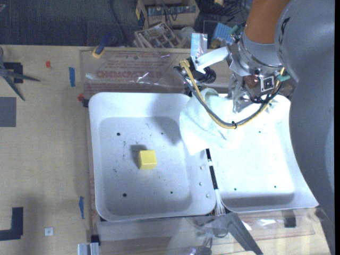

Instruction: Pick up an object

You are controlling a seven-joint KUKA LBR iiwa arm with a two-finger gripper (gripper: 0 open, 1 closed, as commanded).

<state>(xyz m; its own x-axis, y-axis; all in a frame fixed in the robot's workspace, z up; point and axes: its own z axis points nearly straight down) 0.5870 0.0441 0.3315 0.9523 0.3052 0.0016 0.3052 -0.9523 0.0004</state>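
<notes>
The pick is judged not yet done: the yellow block [147, 159] is seen resting alone on the floor of the left bin [101, 110], while the claw [240, 104] is positioned over the right bin [276, 163], well apart from it.

I see a small yellow block [147, 159] lying flat on the floor of my left bin [106, 110]. It sits left of the frame's centre, apart from the walls.
</notes>
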